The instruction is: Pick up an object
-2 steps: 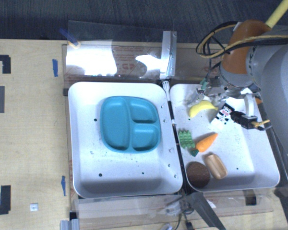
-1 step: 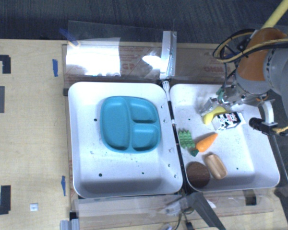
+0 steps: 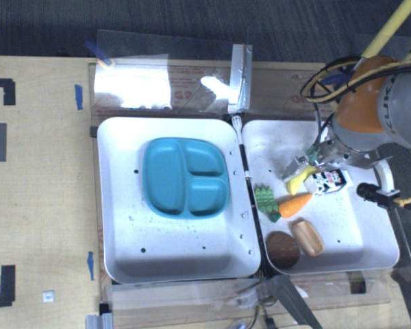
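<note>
Arm (image 3: 377, 108): reached in from the right, over the right bin's far half.
Gripper (image 3: 317, 172): hung low in the right bin (image 3: 342, 252), its tip just beside the banana.
Jaws: could not tell whether apart or together; the wrist hid them.
Banana (image 3: 299, 181): yellow, lay tilted in the right bin, its upper end right at the gripper's tip; contact could not be told.
Carrot (image 3: 294, 205): orange with a green top (image 3: 266, 199), lay just below the banana, near the bin's left wall.
Brown ball (image 3: 282, 247): at the right bin's near edge.
Tan block (image 3: 307, 236): just beside the ball, on its right.
Left bin (image 3: 116, 211): held a blue tray (image 3: 186, 177) with compartments.
</note>
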{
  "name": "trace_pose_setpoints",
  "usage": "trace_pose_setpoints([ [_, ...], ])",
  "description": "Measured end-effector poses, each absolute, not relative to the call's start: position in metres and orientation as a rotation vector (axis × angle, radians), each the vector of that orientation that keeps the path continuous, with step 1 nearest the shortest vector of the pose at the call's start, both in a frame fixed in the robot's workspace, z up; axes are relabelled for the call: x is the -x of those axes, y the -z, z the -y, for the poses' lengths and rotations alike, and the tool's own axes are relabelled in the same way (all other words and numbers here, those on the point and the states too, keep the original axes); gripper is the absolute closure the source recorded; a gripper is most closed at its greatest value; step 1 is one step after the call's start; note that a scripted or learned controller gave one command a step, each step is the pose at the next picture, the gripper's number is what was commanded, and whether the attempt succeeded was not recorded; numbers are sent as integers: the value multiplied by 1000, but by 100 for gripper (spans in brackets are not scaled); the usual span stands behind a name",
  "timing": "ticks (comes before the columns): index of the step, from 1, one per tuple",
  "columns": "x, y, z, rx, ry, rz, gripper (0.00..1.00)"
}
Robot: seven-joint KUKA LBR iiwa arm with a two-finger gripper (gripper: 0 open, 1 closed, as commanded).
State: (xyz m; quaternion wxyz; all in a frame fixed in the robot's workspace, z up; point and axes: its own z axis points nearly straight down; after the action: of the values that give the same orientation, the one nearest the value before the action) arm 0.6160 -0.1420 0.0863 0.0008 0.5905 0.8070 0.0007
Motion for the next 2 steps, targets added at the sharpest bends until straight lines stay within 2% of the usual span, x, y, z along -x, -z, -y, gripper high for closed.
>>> trace_pose_setpoints([
  [1,-618,-99,143,-1851,-6,-2528,100],
  [2,-659,-87,122,-1880,-5,-2509,100],
])
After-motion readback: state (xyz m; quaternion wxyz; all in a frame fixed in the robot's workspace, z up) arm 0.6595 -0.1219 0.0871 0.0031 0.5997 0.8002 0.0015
